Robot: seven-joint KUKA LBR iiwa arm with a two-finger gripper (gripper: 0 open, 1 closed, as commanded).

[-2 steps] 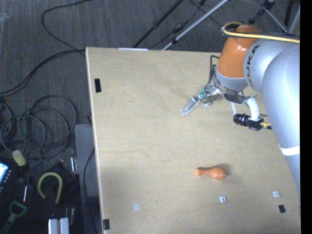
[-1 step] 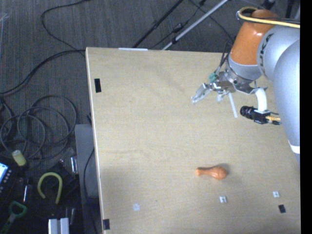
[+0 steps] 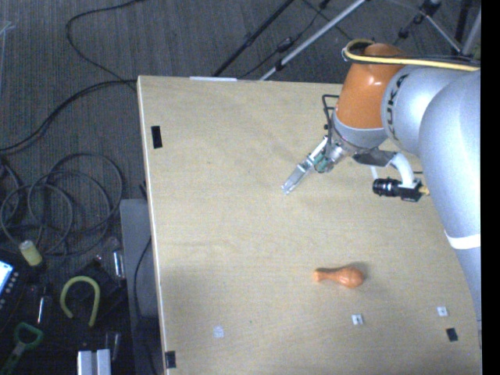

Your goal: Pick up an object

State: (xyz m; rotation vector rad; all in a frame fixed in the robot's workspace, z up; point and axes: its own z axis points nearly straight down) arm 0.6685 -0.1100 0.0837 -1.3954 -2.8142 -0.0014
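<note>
A smooth orange pear-shaped object (image 3: 341, 276) is seen lying on the pale wooden board (image 3: 234, 233), at five o'clock from the gripper (image 3: 294, 183), well apart; its grip state cannot be told.

The arm (image 3: 437, 123) is cut off by the right edge, and the gripper (image 3: 298, 178) is too small and blurred to make out.

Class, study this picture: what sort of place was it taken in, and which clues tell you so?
Probably a robotics lab: a robot arm reaches over a bare wooden bench bearing one small orange object, with cables and stand legs on grey carpet.
</note>
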